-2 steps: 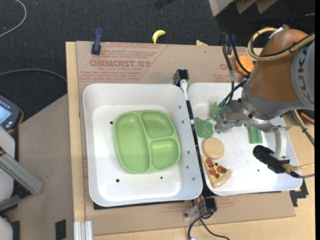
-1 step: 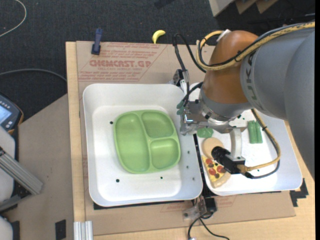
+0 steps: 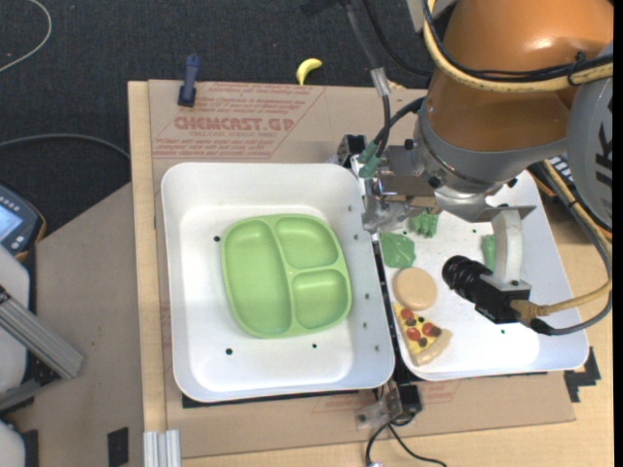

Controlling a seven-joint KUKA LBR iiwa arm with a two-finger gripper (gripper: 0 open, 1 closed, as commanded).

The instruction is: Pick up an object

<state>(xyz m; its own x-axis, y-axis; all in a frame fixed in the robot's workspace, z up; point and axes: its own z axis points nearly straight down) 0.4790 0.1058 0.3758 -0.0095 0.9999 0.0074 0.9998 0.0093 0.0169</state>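
The right bin holds a flat green piece, a small darker green piece, a round tan disc and a toy pizza slice. My gripper hangs low over the far left corner of this bin, just above the flat green piece and close to the wall between the bins. The wide grey and orange wrist hides most of it. No object shows between its parts.
The left bin carries a green divided plate. A small yellow banana and a blue clip lie beyond the bins by the cardboard sheet's far edge. Cables run near the right bin's far corner.
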